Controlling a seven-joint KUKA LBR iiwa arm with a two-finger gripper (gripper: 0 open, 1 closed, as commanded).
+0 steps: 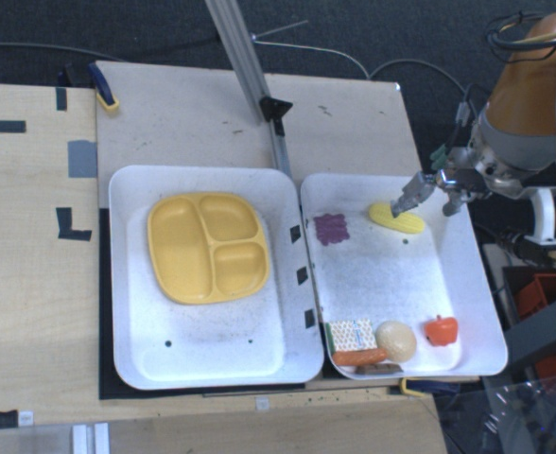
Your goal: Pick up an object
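Hand [412, 200], mine, poised at the upper part of the right bin [467, 282], its tip just above and touching or nearly touching the yellow banana-shaped toy [397, 218]. Whether my fingers are parted or closed I cannot tell from this slanted view; nothing shows between them, so I claim no hold on anything.

Step in hand, as I judge it: the approach to a grasp, with the yellow banana-shaped toy as the likely target, since it lies directly under my tip near the bin's far wall. The next move calls for settling down squarely over the toy's curved body, closing across its narrow width, and lifting straight up; its rounded shape may let it roll or slip aside.

Other contents of the right bin: a purple flat piece [331, 227] near the dividing wall, well apart from my tip; along the near edge, a checkered packet [351, 333], an orange carrot-like piece [358, 356], a pale egg-shaped object [396, 340] and a small red-orange object [441, 330].

Left bin [127, 282]: a yellow divided plate [208, 247] with three compartments.

Writing: none legible. The checkered packet bears a printed pattern, too small to read; the counter [32, 253] shows only dark tape marks.
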